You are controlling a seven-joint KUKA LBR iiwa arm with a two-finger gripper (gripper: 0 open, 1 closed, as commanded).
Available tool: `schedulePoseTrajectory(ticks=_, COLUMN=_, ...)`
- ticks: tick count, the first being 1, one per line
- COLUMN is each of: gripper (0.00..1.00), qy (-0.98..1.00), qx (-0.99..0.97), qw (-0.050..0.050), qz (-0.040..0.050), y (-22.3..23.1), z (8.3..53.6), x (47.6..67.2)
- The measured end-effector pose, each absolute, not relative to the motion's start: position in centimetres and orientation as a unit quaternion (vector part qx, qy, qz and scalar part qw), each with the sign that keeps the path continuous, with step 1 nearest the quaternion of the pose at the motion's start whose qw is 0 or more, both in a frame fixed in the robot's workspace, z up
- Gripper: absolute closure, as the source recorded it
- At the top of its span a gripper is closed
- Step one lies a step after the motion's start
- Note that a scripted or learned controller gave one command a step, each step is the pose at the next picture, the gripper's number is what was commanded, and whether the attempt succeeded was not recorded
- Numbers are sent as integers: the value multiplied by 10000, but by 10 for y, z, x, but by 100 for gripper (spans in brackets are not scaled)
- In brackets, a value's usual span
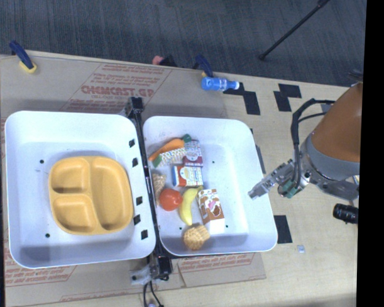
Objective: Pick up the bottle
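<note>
Standing on the worktop [313,273] just beyond the far edge of the right bin [239,145], the blue bottle [217,84] lies on its side, outside both bins. The jaws [261,188] hover at that bin's right rim, well apart from the bottle; whether they are open or closed I cannot tell. Inside the right bin sit a banana [187,206], a tomato [169,199] and small cartons. Left of it, the other bin holds a yellow divided tray [90,193].

Your arm [334,145]: grey wrist under a broad orange band, black cable looping beside it, small metallic gripper [261,189] with teal accents.
</note>
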State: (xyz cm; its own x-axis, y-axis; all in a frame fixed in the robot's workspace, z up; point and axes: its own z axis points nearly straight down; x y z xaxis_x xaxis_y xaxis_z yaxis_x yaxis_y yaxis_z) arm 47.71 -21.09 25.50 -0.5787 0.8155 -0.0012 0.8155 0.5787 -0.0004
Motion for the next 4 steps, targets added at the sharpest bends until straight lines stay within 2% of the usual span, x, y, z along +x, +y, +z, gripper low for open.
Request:
schedulePoseTrajectory(ticks=2, gripper=100, qy=9188, qx=3948, qw=-27, qz=3, y=-210, z=244, x=477)
schedulePoseTrajectory(ticks=3, gripper=100, qy=9140, qx=4056, qw=-37, qz=2, y=-195, z=239, x=476)
schedulePoseTrajectory(ticks=4, gripper=100, qy=8870, qx=4617, qw=-3, qz=-6, y=-211, z=270, x=476)
